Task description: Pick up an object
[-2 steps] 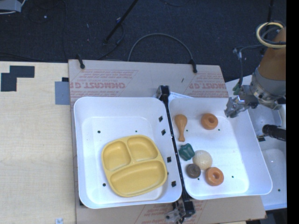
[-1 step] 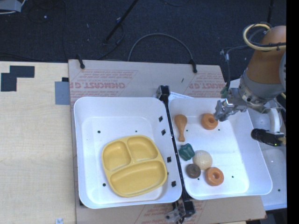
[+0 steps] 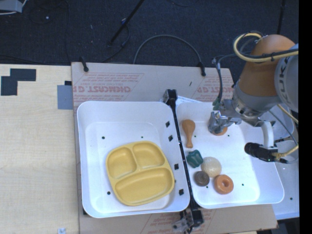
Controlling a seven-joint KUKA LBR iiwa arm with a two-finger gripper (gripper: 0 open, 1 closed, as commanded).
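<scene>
So the gripper is sitting low in the right bin, near its back edge, w/ a small orange thing peeking out right under it. Can't tell if the jaws are clenched, spread or actually grasping that orange bit, bc the wrist is blocking the view, so I'm not calling it a hold. Key relation imo: the orange thing is lying basically straight below the jaws, touching or nearly so, no sideways reach needed. The other stuff is lying toward the front-left of the arm: drumstick w/ its long axis running front to back just beside the divider, then green pepper, pale ball, brown round piece and donut clustering together. Yellow tray is sitting in the left bin, well apart.
</scene>
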